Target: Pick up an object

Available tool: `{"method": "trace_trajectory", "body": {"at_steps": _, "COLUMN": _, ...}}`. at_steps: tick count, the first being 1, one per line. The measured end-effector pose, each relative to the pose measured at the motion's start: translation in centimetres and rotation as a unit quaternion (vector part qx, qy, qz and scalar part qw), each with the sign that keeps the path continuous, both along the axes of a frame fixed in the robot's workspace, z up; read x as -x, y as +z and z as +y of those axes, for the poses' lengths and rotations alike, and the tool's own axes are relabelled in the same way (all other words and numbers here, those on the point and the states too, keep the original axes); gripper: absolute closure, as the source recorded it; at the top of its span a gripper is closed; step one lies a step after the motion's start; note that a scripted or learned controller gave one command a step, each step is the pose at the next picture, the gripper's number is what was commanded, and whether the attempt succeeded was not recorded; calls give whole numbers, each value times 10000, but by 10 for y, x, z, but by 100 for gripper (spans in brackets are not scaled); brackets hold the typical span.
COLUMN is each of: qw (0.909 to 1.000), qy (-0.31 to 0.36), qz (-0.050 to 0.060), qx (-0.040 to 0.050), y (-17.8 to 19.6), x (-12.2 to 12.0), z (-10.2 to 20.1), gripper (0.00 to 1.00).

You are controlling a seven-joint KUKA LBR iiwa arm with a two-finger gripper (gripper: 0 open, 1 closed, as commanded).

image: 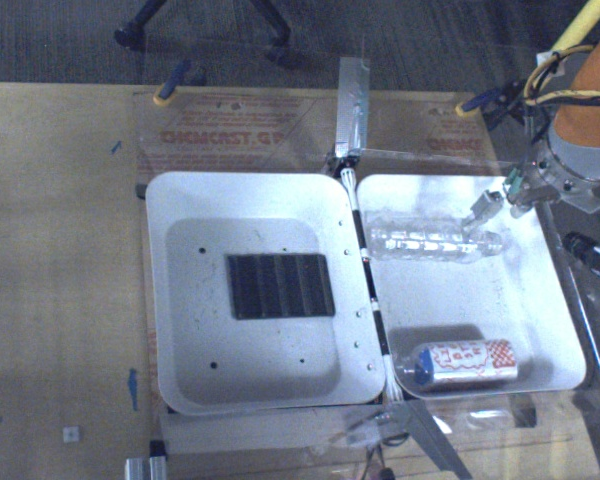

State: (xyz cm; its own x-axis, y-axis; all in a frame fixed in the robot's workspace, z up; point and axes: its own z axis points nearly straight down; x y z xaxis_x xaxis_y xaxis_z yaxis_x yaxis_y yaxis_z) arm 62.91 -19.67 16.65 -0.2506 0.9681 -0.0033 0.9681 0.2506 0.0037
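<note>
At the near edge of the bench (50, 268), metal fittings (400, 430) are seen below the gap between the two bins. In the right bin (570, 353), a tube (460, 360) with a red-and-white label is laid on its side along the near wall, its cap pointed toward the left bin (170, 268). In the left bin, a dark ribbed mat (280, 285) is laid flat at the middle of the floor.

Farther back in the right bin, a clear plastic bottle (425, 240) is laid on its side, stretched from the bin's left wall toward its far right corner. The hand (488, 206) is seen at the bottle's right end, slanted down from the right, with the grey wrist and orange band behind it at the bench's right edge. How far the hand is open cannot be told, nor whether the bottle is touched or gripped; it is blurred and small.

Beyond the bins, a clear sheet (240, 133) with faint red lettering is spread over the far part of the bench, held by a clamp (175, 80) at its far left corner. An upright metal bracket (351, 108) is set at the far end of the gap between the bins. On the floor beyond the bench's far edge, a chair base (205, 8) is visible.
</note>
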Motion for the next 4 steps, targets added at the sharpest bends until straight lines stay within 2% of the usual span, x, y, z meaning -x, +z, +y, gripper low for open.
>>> {"method": "trace_trajectory", "body": {"at_steps": 1, "qw": 9936, "qy": 1134, "qz": -11, "qx": 6, "y": -10, "x": -39, "z": 42, "gripper": 0}}
{"method": "trace_trajectory", "body": {"at_steps": 2, "qw": 9937, "qy": 1118, "qz": -3, "qx": 0, "y": -80, "x": -1, "z": 43, "gripper": 0}}
{"method": "trace_trajectory", "body": {"at_steps": 3, "qw": 9968, "qy": 786, "qz": -132, "qx": 28, "y": -74, "x": 94, "z": 43, "gripper": 0}}
{"method": "trace_trajectory", "body": {"at_steps": 4, "qw": 9969, "qy": 779, "qz": -117, "qx": 24, "y": -66, "x": 95, "z": 42, "gripper": 100}}
